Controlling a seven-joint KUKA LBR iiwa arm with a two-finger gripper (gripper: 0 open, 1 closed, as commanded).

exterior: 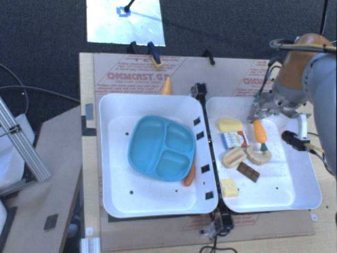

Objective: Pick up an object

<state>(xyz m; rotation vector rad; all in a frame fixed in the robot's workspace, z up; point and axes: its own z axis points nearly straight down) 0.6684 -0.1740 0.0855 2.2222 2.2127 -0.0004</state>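
Observation:
My gripper (257, 113) hangs over the back of the right bin (303, 188), reaching in from the right. An orange carrot (259, 132) lies or hangs directly below it, its upper end touching the gripper's tip; I cannot tell whether it is held. Around it in the right bin are a yellow cheese wedge (230, 124), a small blue and red box (234, 139), a bread roll (234, 156), a round tan piece (259, 155), a brown chocolate bar (247, 171) and a yellow square (228, 187).
The left bin (118, 194) holds a blue divided plate (161, 147) and a second small carrot (189, 176) by the plate's front right edge. Another orange item (166, 86) lies behind the left bin. A black clip bar (205, 141) joins the two bins.

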